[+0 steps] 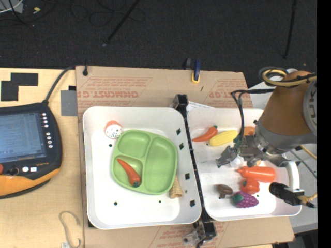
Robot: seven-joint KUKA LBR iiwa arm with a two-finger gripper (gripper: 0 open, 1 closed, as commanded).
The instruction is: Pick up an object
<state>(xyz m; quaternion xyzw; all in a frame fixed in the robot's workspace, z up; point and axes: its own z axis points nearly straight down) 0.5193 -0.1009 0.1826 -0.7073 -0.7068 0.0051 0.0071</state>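
Arm (289,112) reaching in over right bin (217,211); gripper (227,156) low, open/closed unclear.

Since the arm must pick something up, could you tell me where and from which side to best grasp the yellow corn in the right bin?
Grip the corn across its middle, coming straight down. It lies flat, long axis roughly left-right, so closing across its narrow width suits. The orange pepper touches its left end; stay clear of that end.
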